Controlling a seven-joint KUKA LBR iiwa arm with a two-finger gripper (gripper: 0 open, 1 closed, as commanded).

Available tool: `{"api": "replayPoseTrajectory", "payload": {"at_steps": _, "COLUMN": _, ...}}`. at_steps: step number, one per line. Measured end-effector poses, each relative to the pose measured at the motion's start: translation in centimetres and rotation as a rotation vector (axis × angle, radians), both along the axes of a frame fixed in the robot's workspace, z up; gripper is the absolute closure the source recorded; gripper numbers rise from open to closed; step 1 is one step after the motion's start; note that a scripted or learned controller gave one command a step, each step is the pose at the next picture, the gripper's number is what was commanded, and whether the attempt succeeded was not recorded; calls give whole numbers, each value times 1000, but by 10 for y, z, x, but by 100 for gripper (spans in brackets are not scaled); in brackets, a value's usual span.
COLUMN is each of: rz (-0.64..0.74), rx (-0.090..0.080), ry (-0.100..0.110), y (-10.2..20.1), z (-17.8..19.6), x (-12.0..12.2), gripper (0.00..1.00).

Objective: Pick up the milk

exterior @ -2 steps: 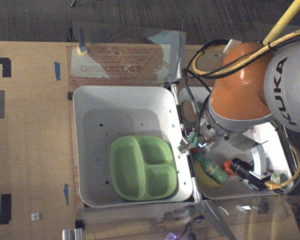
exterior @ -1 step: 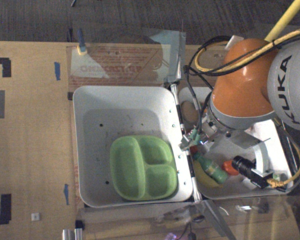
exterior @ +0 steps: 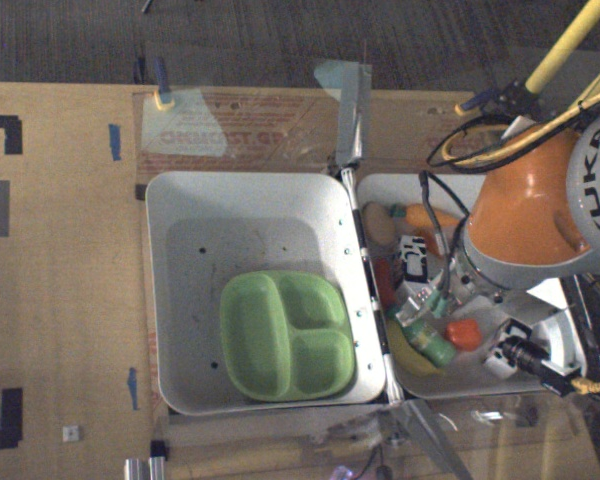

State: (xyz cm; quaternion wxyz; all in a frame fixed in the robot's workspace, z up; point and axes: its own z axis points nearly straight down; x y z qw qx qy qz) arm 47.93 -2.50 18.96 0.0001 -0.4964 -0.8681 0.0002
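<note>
Arm low over right bin (exterior: 540,383), gripper (exterior: 427,308) among clutter near milk carton (exterior: 412,258); grip state impossible to tell. Milk not lifted; pickup remains.

Black letters are showing on the white casing of the arm (exterior: 588,173) at the right edge of the frame, reading roughly "KU", the rest running out of view. Faint reddish print is lying under the clear sheet (exterior: 242,123) on the worktop (exterior: 60,268) in the upper middle, too washed out to read.
</note>
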Motion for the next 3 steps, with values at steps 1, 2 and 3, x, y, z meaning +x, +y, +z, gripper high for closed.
{"api": "replayPoseTrajectory", "payload": {"at_steps": 1, "rz": 198, "rx": 1, "ry": 1, "y": 76, "z": -5, "x": 0, "gripper": 100}}
{"api": "replayPoseTrajectory", "payload": {"at_steps": 2, "rz": 197, "rx": 1, "ry": -2, "y": 76, "z": 5, "x": 1, "gripper": 100}}
{"api": "replayPoseTrajectory", "payload": {"at_steps": 3, "rz": 196, "rx": 2, "ry": -6, "y": 76, "z": 14, "x": 2, "gripper": 100}}
